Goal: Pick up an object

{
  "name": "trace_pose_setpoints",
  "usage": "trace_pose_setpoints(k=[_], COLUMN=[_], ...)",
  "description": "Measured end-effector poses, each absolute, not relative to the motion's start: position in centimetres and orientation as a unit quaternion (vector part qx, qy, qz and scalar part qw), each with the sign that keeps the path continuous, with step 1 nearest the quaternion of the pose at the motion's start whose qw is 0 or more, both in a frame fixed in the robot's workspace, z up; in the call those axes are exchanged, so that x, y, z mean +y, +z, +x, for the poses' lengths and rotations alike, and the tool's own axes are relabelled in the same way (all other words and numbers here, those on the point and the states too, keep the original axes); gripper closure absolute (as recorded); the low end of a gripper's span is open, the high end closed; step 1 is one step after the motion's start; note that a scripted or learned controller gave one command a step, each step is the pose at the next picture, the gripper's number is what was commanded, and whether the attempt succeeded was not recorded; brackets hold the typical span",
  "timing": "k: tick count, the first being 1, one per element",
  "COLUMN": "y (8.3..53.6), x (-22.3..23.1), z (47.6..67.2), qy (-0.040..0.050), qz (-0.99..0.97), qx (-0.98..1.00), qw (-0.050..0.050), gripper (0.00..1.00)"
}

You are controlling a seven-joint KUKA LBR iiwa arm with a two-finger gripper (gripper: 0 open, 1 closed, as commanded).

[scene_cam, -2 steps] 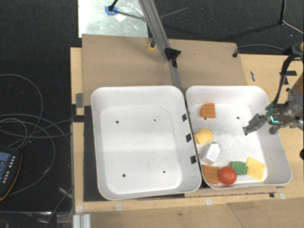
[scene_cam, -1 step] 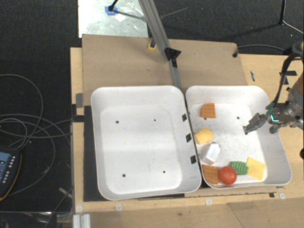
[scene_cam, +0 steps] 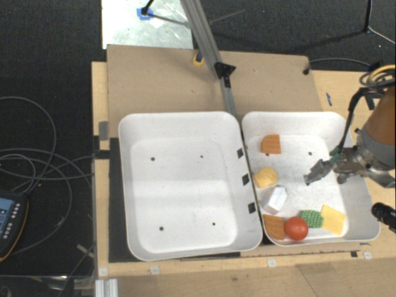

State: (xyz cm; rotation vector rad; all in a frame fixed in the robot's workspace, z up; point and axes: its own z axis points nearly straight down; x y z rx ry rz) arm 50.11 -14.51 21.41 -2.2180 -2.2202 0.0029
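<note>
objects wait in the right bin point(scene_cam: 356, 193); gripper point(scene_cam: 311, 177) hovers above bare floor, jaw state unclear. approach step; next, shift over the white block point(scene_cam: 276, 198) and descend.

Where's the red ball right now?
The red ball lies at the near edge of the right bin, between an orange block and a green piece.

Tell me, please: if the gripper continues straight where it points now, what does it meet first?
The gripper points left and slightly down, so probably the white block or the yellow piece; height is unclear.
</note>
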Motion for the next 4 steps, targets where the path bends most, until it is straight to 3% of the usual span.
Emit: trace_pose_setpoints(k=[2,3,4], y=[9.8,11.2,15.8], x=[-16.2,-16.2,-15.5], z=[49.6,49.8,50.2], qy=[0.0011,-0.001,-0.0017], qz=[-0.707,-0.707,-0.705], qx=[-0.707,-0.707,-0.709], qw=[0.002,-0.001,-0.003], gripper=[0.0,1.0,1.0])
